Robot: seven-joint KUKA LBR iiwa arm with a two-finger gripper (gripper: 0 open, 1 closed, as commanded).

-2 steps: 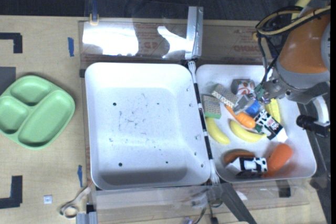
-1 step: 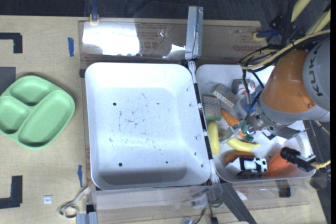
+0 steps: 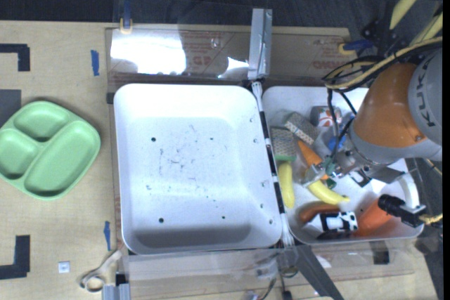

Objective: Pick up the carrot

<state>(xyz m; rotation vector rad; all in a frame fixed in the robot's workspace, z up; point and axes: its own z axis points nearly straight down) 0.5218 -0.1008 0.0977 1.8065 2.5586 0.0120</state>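
Where the wooden tabletop (image 3: 56, 46) carries two white bins, carrot (image 3: 307, 151) in right bin (image 3: 394, 239), gripper (image 3: 337, 164) above, closure indeterminate.

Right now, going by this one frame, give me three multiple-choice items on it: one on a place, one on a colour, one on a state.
1. Where does the carrot lie?
A. In the right bin
B. In the left bin
C. On the green tray

2. What colour is the divided tray left of the bins?
A. Blue
B. Green
C. Red

3. What state is the carrot in?
A. Raised above the bin
B. Lying among the other items
C. Resting on the wooden bench

Answers: 1 A, it sits in the right bin beside the bananas. 2 B, the tray is pale green. 3 B, it lies in the clutter under the arm.
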